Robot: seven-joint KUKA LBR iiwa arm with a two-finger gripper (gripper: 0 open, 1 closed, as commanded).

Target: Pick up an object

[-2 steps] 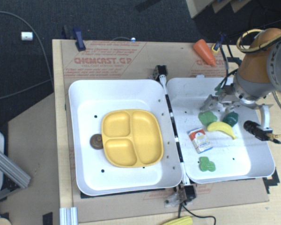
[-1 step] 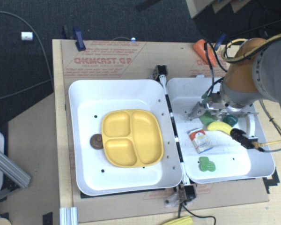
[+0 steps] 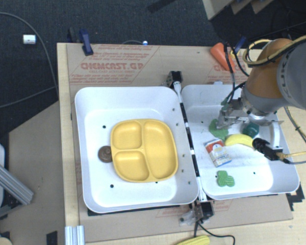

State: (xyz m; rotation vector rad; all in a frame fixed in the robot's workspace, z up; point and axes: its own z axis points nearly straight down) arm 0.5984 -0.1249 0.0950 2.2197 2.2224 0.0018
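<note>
overhead, arm (image 3: 275, 75) bends down, claw (image 3: 228, 120) beside banana (image 3: 238, 140).

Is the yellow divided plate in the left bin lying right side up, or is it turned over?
Right side up. The yellow divided plate lies flat in the left bin, its three compartments open toward the camera, with raised ridges between them.

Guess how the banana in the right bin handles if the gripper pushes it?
The banana looks like a smooth toy, so probably stiff, light and somewhat slippery. Its curved body would likely pivot or roll rather than slide straight, possibly into the small packet beside it.
</note>
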